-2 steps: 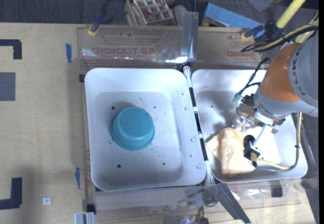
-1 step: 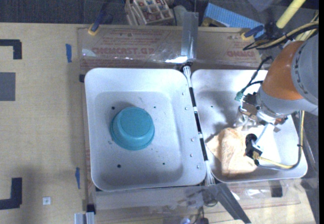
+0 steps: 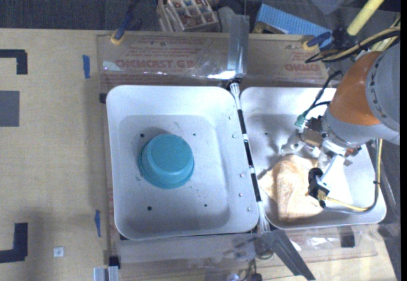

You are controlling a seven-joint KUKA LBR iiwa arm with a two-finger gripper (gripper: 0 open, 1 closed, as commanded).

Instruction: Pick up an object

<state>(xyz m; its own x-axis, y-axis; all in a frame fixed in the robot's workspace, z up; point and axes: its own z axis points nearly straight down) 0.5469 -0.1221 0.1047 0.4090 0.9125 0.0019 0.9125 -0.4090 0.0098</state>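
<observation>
1. Tan object (image 3: 291, 187), soft-looking and pale brown, is what we take as the thing to be picked; it lies in the near half of the right bin (image 3: 267, 111), close to that bin's near-left corner and just right of the divide between the two bins.
2. We see the gripper (image 3: 310, 146) just beyond the object's far-right edge, low over the bin floor. Its metal parts sit at the object's far side, close to it or touching; we cannot tell which.
3. We cannot tell how the gripper is set, since the wrist and its fittings hide that part from us, and we see nothing clearly pinched.
4. A black fitting (image 3: 315, 183) with a yellow cable hangs from the wrist and overlaps the object's right edge, and the cable trails right along the bin's near wall.
5. The arm (image 3: 365, 102) comes in from the right, with its orange band above the wrist over the far-right part of the right bin.
6. In the left bin (image 3: 121, 105) we see a teal bowl (image 3: 166, 160) resting upside down near the middle, well apart from the gripper and the tan object.
7. Beyond the bins, on the far side, we see a cardboard strip (image 3: 172, 60) with red lettering.
</observation>
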